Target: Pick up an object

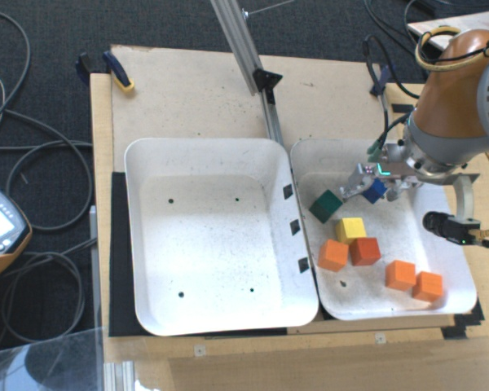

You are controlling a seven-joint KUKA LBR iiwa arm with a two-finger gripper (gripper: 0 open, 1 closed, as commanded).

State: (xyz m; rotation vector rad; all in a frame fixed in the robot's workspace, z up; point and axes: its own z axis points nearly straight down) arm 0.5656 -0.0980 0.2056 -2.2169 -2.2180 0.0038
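From my remote station I watch the arm [452, 96] reach in from the right, its orange band bulking over the far right corner of the right bin [464, 296]. The wrist points down and to the left, and the gripper [373, 187] hangs low over the far part of that bin. A blue block [376, 191] sits right at its fingertips, apparently between them, though I cannot tell from this angle whether the fingers are actually closed on it.

Just left of the gripper lies a dark green block [325, 206], tilted on the bin floor. Nearer me, a yellow block [350, 229] touches a red block [364, 251] and an orange block [334, 256], the three huddled together in the middle of the bin. Two more orange blocks [414, 280] sit side by side toward the near right corner, well apart from the gripper.

The left bin [147, 243] lies beside it, its white floor speckled. A metal rail [240, 35] slants away from between the two bins toward the far edge of the bench [187, 88].
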